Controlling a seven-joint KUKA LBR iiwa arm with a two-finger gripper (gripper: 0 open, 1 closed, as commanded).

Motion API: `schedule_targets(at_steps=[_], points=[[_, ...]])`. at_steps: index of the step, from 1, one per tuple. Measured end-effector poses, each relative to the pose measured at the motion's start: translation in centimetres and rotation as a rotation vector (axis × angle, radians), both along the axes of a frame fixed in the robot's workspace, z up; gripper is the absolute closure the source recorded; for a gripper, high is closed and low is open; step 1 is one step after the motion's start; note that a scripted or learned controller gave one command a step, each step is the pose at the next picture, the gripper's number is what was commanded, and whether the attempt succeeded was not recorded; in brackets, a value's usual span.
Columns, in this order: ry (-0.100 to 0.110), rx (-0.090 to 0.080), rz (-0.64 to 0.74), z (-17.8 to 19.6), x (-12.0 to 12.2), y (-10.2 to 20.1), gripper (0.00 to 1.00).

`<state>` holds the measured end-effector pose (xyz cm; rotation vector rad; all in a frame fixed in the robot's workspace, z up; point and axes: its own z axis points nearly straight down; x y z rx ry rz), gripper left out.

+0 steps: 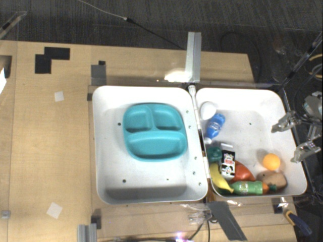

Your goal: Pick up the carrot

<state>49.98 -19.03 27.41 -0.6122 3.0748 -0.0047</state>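
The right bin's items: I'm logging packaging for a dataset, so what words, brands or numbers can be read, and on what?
No text can be read.
Black-and-white carton: it bears printing, but too small and blurred to read.
Blue bottle: any label is too blurred to read.
Green bottle: no legible label.
Teal tray in the left bin: no markings visible.

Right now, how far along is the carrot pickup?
Nothing looks done yet: the carrot lies in the right bin, wedged among the other toy food near its front edge. In hand: the gripper sits over the bin's right rim, apart from the carrot. Left: reach over, close on it and lift.
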Motion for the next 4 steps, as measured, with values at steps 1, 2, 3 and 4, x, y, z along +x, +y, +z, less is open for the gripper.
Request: schedule_targets(at_steps=[1, 2, 3, 4], points=[[0.002, -0.001, 0.402, -5.4, -0.1, -1.5, 0.0], [-0.004, -0.014, 0.923, -16.6, 0.4, -1.7, 0.0], [0.001, -0.007, 0.91, -18.6, 1.4, -1.5, 0.0], [-0.009, -0.013, 0.914, -17.2, 1.8, -1.3, 1.0]])
